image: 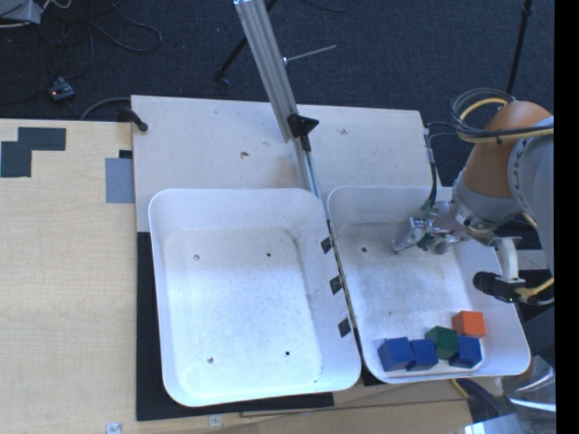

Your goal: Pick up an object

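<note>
**Blocks clustered in the right bin's near corner, gripper over its far half**

Two shallow white bins sit side by side on the bench. The right bin [389, 283] is the landmark here. Everything loose lies in its near right corner: a blue block [395, 353] sits furthest toward the divider, with a second blue block [423, 353] touching it on the outer side. Just beyond those, a green block [443, 337] sits slightly deeper into the bin, and a third blue block [467, 351] rests against the bin's outer wall beside the green one. An orange block [469, 323] lies just behind that third blue block, also close to the outer wall. The five pieces form one tight cluster, touching or nearly so.

The gripper [414, 239] hangs over the far half of the right bin, well apart from the cluster and nearer the far wall than the near one. Whether its fingers are spread or closed cannot be told from this view; nothing is visible between them.

The left bin [240, 297] adjoins the right bin along the shared divider, where small black clips [336, 285] sit along the rim.
</note>
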Action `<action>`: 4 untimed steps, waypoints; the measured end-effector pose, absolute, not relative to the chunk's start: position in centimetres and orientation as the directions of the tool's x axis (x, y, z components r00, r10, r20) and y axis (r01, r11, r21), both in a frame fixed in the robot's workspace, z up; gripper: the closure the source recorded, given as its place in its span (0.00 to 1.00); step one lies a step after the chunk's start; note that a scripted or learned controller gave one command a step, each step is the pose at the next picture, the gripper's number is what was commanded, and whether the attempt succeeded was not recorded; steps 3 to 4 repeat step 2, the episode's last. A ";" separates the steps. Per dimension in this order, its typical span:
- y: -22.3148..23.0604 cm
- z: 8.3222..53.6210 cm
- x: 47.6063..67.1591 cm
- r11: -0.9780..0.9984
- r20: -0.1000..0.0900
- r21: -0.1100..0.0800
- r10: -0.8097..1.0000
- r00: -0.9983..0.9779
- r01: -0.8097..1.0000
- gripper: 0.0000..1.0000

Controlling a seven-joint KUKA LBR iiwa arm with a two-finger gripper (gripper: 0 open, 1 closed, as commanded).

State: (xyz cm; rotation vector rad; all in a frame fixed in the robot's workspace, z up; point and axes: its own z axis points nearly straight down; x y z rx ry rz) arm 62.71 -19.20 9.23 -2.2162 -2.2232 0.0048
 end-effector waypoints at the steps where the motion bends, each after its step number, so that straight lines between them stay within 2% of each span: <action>1: -18.9 9.1 66.6 -0.007 -0.007 -0.008 1.000 0.007 1.000 0.00; 2: -18.2 10.0 66.8 0.008 -0.001 -0.005 1.000 -0.008 1.000 1.00; 4: -18.2 10.0 66.8 0.008 -0.001 -0.005 1.000 -0.008 1.000 1.00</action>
